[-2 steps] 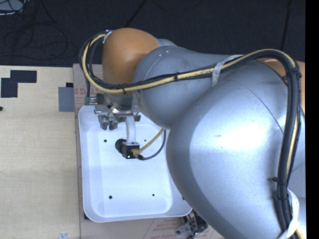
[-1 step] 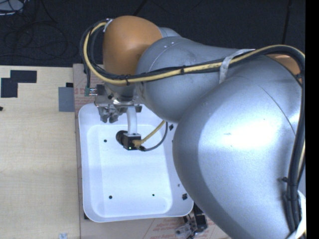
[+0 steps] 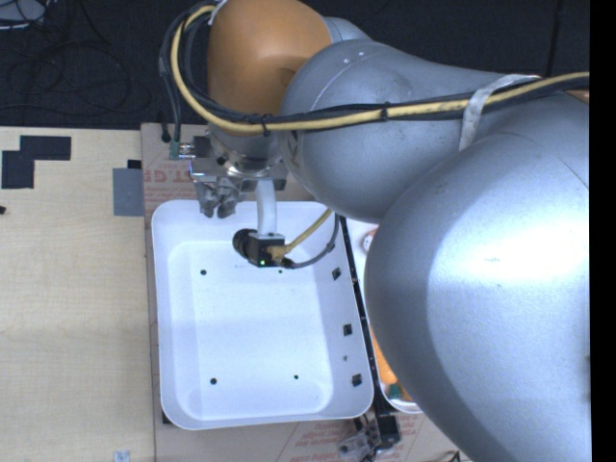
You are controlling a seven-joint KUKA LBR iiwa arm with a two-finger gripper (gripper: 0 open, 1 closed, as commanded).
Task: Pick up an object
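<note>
— Looking for progress on the pick? Hard to find any. Grey arm with the orange band point(image 3: 265, 51) reaching in over the far edge of the left shallow white plastic bin point(image 3: 173, 354), two-finger gripper point(image 3: 219, 200) hanging just above that bin's far rim.

— Holding anything?

— Nothing visible between the fingers. Cannot tell whether spread or closed, either (too small and dark against the rim, seen from above). Safest to count no grasp as made.

— And the object to be picked?

— Not identifiable in the left bin: bare white floor with a few small dark dots, probably holes or marks. Just beside the gripper, a small black unit with a green light point(image 3: 258, 249) on a pale stem, a yellowish cable running off to the right; judged to be part of the tool, not a loose item.

— The other bin?

— Mostly hidden under the bulky grey arm body. A sliver of the right white bin point(image 3: 358, 243) showing, plus an orange-and-pale patch point(image 3: 385, 369) low down beside the divider (possibly an object, too covered to name).

— So, what remains?

— Practically everything, by this reading: finding a target, descending, closing, lifting. Nothing yet counted as done.
</note>
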